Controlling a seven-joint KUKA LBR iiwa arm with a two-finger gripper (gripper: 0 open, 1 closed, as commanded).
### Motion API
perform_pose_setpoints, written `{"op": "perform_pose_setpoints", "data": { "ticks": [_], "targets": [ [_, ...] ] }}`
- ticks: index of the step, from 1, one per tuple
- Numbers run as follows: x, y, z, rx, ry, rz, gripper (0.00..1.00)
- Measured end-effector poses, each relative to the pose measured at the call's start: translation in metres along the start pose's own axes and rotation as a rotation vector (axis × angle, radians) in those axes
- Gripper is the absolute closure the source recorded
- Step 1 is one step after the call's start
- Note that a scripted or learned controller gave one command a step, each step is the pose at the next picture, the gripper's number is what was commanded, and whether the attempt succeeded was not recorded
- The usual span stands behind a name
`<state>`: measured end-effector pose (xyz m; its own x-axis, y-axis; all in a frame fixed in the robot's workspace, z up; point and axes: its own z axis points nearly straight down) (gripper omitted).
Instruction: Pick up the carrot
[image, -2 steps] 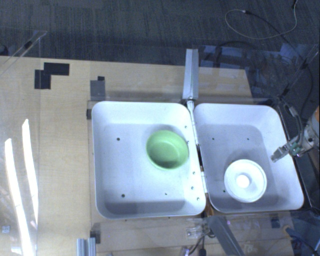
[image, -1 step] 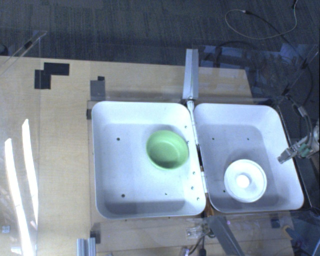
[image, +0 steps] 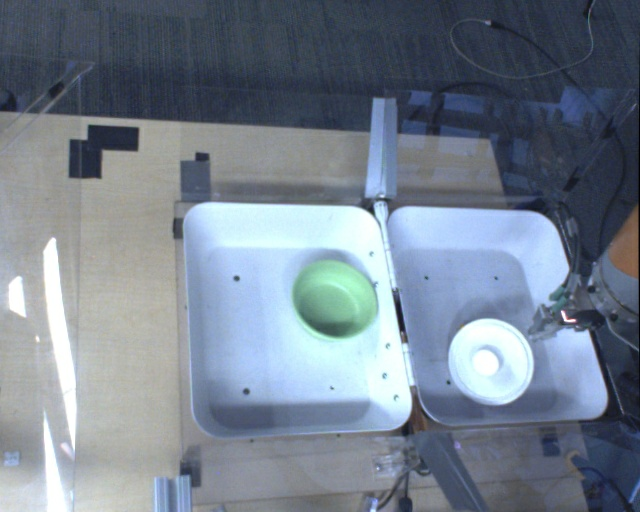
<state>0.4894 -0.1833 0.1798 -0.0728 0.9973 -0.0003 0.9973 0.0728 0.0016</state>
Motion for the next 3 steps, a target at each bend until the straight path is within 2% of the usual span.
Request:
{"op": "perform_pose_setpoints", "data": {
  "ticks": [1,2,3],
  "targets": [
    [-0.02,0.011,-0.108,-0.004,-0.004,-0.098,1.0],
    [-0.016,0.024,-0.045,0.002,0.0,0.124,1.0],
    [0.015,0.013,-0.026,0.002,-0.001,0.532,1.0]
  ]
}}
